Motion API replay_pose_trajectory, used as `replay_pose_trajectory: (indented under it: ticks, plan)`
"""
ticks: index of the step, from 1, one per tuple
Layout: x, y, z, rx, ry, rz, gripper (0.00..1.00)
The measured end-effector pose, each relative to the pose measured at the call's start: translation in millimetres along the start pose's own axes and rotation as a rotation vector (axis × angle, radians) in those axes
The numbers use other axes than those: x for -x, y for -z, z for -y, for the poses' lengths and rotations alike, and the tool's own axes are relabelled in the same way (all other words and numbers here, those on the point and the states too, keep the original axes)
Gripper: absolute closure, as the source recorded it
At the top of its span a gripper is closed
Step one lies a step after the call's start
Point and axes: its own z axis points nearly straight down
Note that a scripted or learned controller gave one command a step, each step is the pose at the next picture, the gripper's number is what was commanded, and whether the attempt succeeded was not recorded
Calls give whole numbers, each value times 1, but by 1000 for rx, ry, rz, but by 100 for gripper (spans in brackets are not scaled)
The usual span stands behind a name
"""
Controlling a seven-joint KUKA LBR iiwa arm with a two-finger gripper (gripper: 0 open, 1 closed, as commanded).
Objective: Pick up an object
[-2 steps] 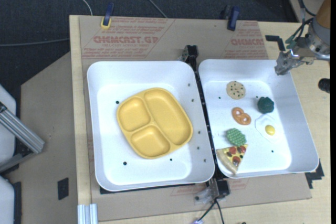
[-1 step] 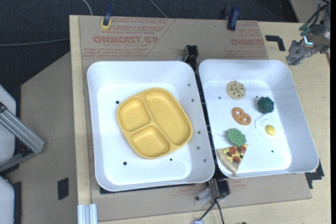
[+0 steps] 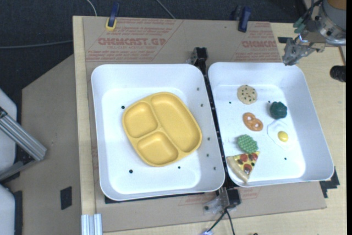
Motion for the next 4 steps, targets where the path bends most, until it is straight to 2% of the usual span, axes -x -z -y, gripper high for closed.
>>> replay_pose_trajectory:
  ticks: [1,3,4]
  plan:
    - [-46,2,2,-4,-1,-1,100]
    - [-161,7,-8,0,1,-1,100]
    - [-205,-8,-14,-3,-1,-1,100]
